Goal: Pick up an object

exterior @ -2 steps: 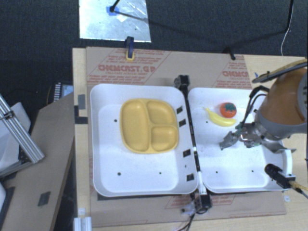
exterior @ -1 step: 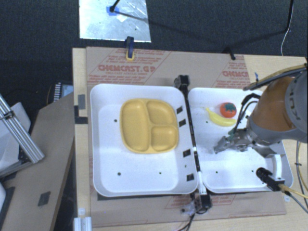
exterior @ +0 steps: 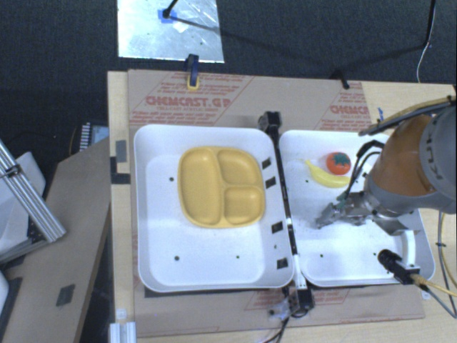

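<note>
L bin [exterior: 153, 220] holds a yellow divided plate [exterior: 220, 186] w/ three compartments, lying flat around the bin's centre, nothing in any compartment. R bin [exterior: 343, 263] has two items up at its 12 o'clock side: a yellow banana [exterior: 323, 176] and a small red-orange tomato-like fruit [exterior: 338, 163] w/ a green top. The fruit sits at the banana's 1 o'clock end, touching or overlapping it.

Gripper [exterior: 323, 220] is inside the R bin, near its centre, tip pointing toward 9 o'clock and low over the bin floor. Can't tell if it's open or closed, too small and blurred. Nothing visible in its grasp. Banana lies at approx 12 o'clock from the tip, near but apart; fruit a bit further, at 1 o'clock. Grey arm w/ orange band [exterior: 400, 159] comes in from 3 o'clock and covers the bin's 3 o'clock edge.

Around: a black strip w/ clips [exterior: 280, 191] runs between the bins. Both bins rest on a printed cardboard sheet [exterior: 214, 95], a yellow clamp [exterior: 192, 77] at its 12 o'clock edge. Beyond that, a silvery sheet [exterior: 153, 27] on dark floor – at 9 o'clock, an aluminium rail [exterior: 25, 199]
</note>
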`<move>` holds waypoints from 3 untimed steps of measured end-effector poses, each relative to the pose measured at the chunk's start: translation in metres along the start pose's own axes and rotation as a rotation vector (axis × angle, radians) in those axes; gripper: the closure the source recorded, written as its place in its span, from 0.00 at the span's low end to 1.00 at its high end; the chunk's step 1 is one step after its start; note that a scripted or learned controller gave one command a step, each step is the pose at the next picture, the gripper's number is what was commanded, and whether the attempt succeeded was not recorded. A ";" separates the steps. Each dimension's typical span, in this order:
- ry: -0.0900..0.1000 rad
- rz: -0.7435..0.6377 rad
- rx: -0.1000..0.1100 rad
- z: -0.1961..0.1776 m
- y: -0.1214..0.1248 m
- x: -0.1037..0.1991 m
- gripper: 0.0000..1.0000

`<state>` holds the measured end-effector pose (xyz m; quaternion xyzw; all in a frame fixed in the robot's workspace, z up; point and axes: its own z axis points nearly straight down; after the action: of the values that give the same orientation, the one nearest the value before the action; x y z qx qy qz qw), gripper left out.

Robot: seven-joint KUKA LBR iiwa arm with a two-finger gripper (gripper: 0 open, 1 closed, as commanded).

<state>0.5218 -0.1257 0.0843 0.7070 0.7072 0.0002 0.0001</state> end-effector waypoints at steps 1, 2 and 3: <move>0.000 0.000 -0.002 -0.011 0.001 0.000 1.00; -0.001 0.002 -0.003 -0.062 -0.005 -0.008 1.00; -0.002 -0.004 -0.008 -0.126 0.001 -0.010 1.00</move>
<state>0.5232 -0.1360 0.2099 0.7056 0.7086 0.0022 0.0038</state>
